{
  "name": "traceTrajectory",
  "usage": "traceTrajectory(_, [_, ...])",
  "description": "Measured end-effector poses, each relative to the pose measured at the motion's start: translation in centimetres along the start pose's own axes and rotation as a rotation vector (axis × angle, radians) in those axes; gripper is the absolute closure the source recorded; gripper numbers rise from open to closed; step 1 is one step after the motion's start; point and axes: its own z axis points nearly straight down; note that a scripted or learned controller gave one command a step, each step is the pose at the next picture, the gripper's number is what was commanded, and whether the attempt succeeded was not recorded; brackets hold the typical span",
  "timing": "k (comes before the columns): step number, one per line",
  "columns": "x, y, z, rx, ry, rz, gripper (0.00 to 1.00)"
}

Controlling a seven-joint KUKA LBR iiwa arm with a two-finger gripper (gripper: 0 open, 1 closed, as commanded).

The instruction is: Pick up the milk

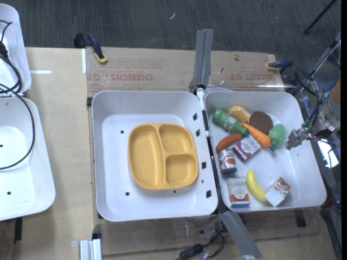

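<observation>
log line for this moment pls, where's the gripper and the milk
gripper: over right bin, right side, nothing held | milk: lying near front wall, beside banana | tray: left bin | stage: not yet picked

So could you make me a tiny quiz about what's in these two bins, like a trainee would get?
1. True or false: the yellow tray lies in the left bin.
2. What lies between the two cartons at the near side of the right bin? A) carrot B) banana C) can
3. The gripper is at the right bin's ____ side.

Key:
1. True.
2. B: the banana lies between the orange-and-blue carton and the brown-and-white carton.
3. Right.
</observation>
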Motion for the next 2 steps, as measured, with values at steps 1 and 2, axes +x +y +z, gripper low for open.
traceTrajectory(1, [-0.99,-1.02,-2.59,-0.001,-0.001,-0.093,1.0])
traceTrajectory(2, [-0.97,-1.01,-2.59,-0.001,-0.001,-0.094,0.0])
